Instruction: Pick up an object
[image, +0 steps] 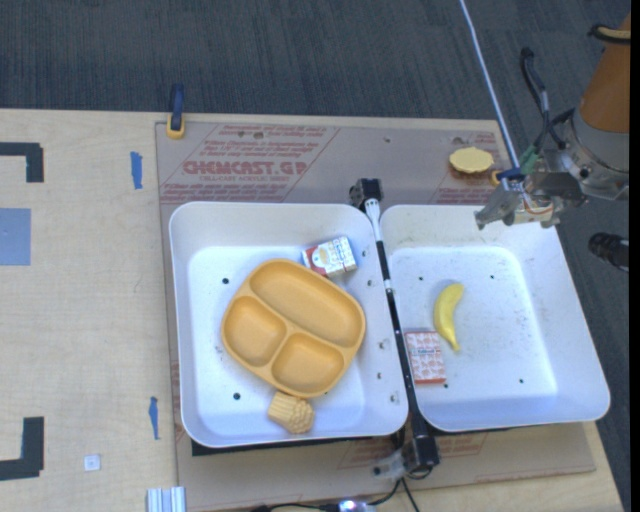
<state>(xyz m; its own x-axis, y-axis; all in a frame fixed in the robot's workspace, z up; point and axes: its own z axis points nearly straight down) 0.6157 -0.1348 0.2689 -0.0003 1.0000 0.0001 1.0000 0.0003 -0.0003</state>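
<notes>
Step in hand — approach: the gripper (517, 208) hangs above the far-right rim of the right bin (560, 395), nothing between its 2 fingers; how far they are parted cannot be told. The likeliest target, the banana (447, 314), lies on that bin's floor, left of centre, just beside the small card packet (426, 357). Its long axis runs near-to-far with a slight tilt, so the next move calls for travel toward the bin's centre, a descent, and fingers set across that axis.

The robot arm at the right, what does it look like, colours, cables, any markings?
The arm shows an orange band above a grey wrist. Thin black cables loop beside it. The claw is small and grey metal, with a blue spot and a bit of yellow on top. No readable markings are visible.
</notes>
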